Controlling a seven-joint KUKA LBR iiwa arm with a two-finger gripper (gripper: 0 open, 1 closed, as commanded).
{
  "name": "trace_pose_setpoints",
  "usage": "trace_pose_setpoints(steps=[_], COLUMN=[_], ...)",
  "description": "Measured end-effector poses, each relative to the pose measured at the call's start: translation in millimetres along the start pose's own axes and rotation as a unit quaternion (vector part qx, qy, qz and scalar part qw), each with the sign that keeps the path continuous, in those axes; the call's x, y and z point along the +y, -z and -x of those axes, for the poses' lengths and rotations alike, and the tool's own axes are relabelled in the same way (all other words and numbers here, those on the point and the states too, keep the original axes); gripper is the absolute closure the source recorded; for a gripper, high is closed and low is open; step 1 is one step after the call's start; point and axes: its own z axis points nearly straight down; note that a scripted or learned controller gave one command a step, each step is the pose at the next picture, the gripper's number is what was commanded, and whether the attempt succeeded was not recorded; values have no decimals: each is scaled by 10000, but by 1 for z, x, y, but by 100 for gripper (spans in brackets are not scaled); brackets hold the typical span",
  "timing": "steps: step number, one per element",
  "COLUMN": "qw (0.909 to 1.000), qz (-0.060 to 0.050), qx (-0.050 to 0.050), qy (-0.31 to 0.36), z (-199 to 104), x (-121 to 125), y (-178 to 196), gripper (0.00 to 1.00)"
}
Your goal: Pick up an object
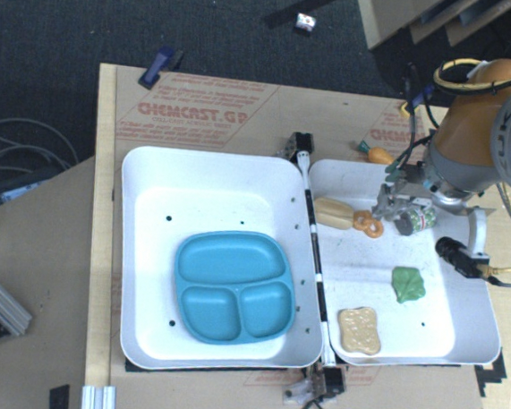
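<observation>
The claw (405, 207) hangs right of centre over the right white bin (467, 341); its finger state I cannot tell. Beside it, the tan bread-shaped toy (333, 213) looks light and stiff: pinch across its narrow middle

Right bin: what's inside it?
Right bin holds a tan roll, orange ring, green piece and beige waffle-like piece. The gripper covers its far corner.

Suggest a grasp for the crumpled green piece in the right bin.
Probably take the small crumpled green piece from straight above, closing across its narrower left-right width. It lies low on the white right bin's floor, apart from the tan waffle-textured slab and walls, so there is room on each side.
</observation>
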Motion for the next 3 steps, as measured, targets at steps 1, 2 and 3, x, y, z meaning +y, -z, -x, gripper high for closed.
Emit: trace_pose_setpoints(steps=[1, 2, 3], qw=[10000, 10000, 10000], qz=[-7, 13, -4], qx=[6, -1, -1], qy=[0, 6, -6], z=[0, 12, 19], x=[0, 2, -91], y=[-1, -31, -50], gripper=[0, 0, 0])
